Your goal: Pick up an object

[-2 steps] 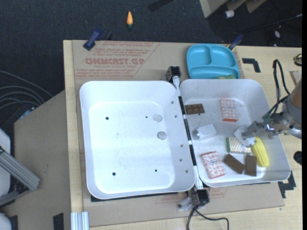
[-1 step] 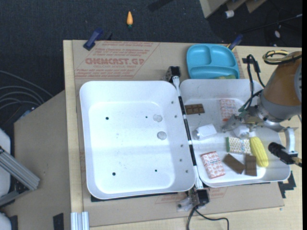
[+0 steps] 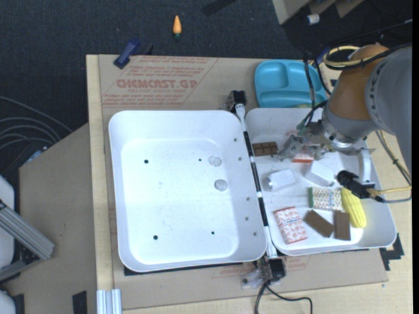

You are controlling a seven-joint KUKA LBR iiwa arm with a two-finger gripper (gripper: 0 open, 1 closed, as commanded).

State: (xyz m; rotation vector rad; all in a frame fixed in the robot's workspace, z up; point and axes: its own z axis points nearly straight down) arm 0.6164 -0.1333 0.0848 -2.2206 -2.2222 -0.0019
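The right bin holds several small items. A brown bar lies at its far left, with a white piece and a white block nearer the middle. Towards the front are a checkered packet, a yellow corn cob, a red-and-white packet and two brown pieces. My gripper is low over the bin's far middle, just above a small red-and-white item and right of the brown bar. I see nothing held in it.
The left bin adjoins the right one along a black-hinged divider. A blue tray sits behind the right bin. The grey-and-orange arm covers the bin's far right. Yellow cable trails off to the right.
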